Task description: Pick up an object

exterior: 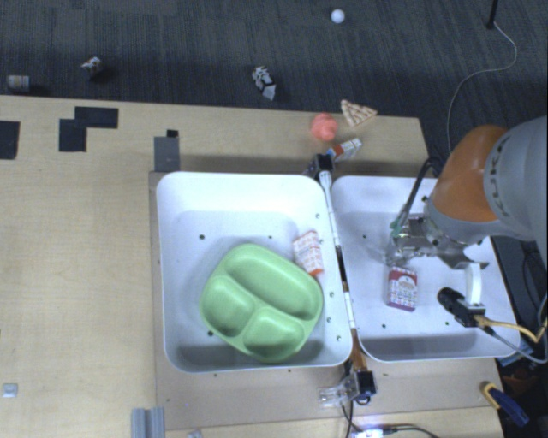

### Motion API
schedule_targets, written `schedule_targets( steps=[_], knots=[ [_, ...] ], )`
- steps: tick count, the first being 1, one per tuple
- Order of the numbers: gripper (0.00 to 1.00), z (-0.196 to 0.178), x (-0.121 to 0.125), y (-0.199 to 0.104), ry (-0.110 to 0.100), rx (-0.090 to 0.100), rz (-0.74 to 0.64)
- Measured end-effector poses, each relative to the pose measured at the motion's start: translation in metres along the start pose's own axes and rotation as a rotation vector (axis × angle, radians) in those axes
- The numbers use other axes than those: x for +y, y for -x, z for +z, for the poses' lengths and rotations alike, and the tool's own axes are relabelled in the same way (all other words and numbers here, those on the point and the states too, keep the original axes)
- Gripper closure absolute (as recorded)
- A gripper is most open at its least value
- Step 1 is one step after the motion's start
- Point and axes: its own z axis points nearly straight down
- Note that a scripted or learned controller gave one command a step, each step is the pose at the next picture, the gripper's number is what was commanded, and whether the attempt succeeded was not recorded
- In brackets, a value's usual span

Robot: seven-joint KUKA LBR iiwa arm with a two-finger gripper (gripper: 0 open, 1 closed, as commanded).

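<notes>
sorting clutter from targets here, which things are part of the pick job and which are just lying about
Job:
- gripper, low in the right bin
- red packet just under it
- left bin
- green tray
- small packet beside the tray

Lying about:
- pink ball on the bench
- wedge near it
- white ball on the floor

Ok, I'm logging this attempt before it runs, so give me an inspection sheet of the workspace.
Surface: wooden bench bearing left bin and right bin.
Job's things: green divided plate and small packet in left bin; red-and-white packet in right bin.
Clutter: pink ball, pizza-slice toy behind the bins.
Grippers: gripper just above the red-and-white packet.
Cables: cable trailing across the floor.
Surroundings: dark carpet with scattered bits.
</notes>
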Motion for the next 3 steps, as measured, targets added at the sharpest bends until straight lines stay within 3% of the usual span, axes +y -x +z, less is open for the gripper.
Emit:
schedule_targets(
  steps=[1,2,3],
  knots=[
    [1.0,0.013,0.063,0.072,-0.006,-0.001,0.001],
    [1.0,-0.088,0.096,0.028,-0.005,0.001,-0.003],
    [0.0,-0.086,0.096,0.029,-0.008,0.001,-0.002]
  ],
)
